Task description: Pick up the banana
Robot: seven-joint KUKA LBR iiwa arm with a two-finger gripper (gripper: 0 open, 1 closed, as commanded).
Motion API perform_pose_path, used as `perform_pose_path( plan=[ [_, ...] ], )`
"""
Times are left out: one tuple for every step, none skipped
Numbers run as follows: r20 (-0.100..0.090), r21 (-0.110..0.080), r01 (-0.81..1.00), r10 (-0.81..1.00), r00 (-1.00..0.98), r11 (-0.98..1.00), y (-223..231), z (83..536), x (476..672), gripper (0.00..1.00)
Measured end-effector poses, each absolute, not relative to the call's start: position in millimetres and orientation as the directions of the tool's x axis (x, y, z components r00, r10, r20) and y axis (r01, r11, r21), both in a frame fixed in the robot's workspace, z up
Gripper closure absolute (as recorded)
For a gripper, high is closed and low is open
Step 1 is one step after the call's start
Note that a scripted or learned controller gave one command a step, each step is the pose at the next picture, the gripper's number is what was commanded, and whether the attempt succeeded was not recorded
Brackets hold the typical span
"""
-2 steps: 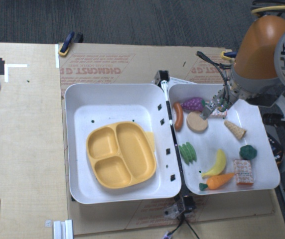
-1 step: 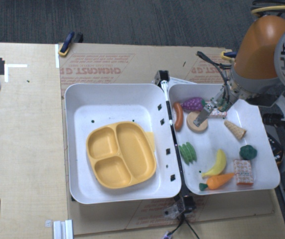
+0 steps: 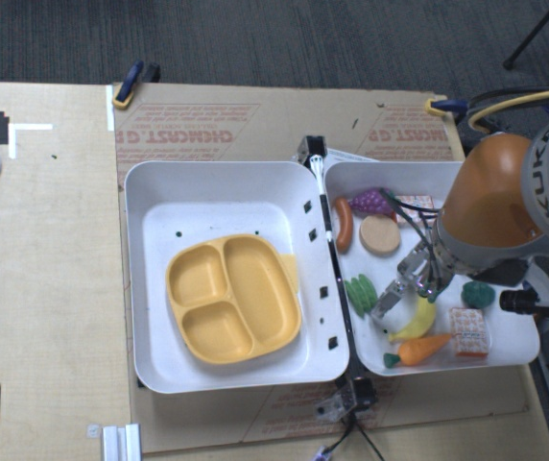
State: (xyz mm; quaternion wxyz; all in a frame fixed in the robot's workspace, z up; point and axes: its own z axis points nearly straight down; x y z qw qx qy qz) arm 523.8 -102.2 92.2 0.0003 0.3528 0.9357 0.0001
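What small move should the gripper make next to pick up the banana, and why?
Probably a short move down and toward the banana. The gripper sits just up-left of it in the right bin, with nothing visibly between its fingers. The carrot lies tight against the banana, so the approach should be careful.
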Motion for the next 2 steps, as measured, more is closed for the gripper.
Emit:
perform_pose_path(
  plan=[
    [-0.002,0.001,0.480,0.480,-0.877,0.877,-104.6,92.5,480.6,0.00],
    [-0.008,0.001,0.213,0.213,-0.977,0.977,-102.4,93.2,480.1,0.00]
  ],
)
